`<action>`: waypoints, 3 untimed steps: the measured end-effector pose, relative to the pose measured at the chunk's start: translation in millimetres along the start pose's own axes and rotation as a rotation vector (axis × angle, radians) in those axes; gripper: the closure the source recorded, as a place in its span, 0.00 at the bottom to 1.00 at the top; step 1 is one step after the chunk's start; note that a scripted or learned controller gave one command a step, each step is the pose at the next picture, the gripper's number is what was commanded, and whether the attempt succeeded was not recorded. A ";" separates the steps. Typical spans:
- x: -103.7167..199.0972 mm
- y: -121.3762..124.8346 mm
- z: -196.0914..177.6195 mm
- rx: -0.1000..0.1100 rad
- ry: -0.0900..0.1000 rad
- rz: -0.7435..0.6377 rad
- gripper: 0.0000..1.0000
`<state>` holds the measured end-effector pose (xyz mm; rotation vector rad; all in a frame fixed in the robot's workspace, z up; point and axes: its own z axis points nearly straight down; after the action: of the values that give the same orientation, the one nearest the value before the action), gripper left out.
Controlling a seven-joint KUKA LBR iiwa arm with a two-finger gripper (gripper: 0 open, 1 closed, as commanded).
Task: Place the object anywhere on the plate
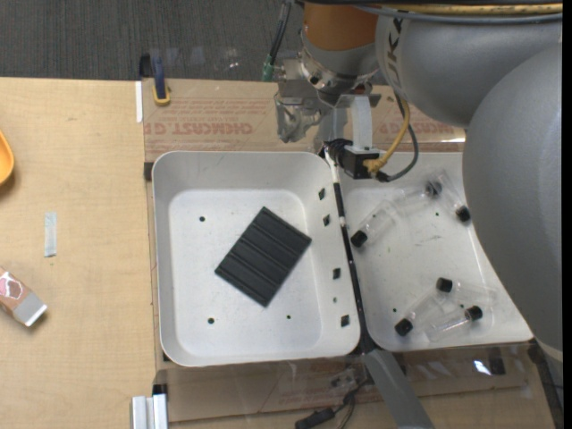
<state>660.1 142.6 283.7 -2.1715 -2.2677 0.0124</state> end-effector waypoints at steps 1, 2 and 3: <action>-0.2 0.0 0.0 0.000 0.000 0.001 0.00; -2.0 0.4 -7.9 0.002 -0.002 0.003 1.00; -2.1 0.4 -7.8 0.002 -0.002 0.004 0.00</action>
<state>660.7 140.5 291.5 -2.1755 -2.2633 0.0164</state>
